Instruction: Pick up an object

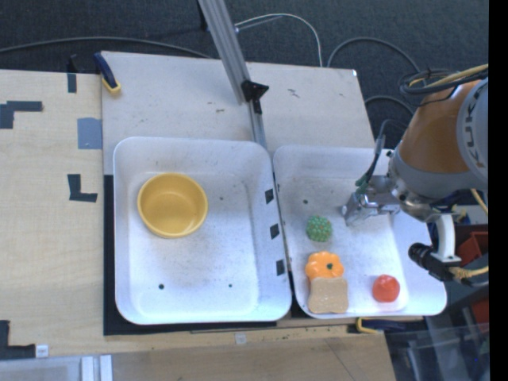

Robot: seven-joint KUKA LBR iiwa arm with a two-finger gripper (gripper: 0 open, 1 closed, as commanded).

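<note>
Below, two white bins [127,213] on pale bench [40,213], perhaps dark carpet [357,6] behind.

A yellow bowl [172,204] sits upright in the left bin [238,165]. In the right bin [317,169] lie a green ball [319,228], an orange pumpkin-like toy [325,265] touching a tan bread slice [328,296], and a red ball [386,288].

Robotics lab: taped bench [48,213], loose cables [294,22], paired white bins [127,292].
</note>
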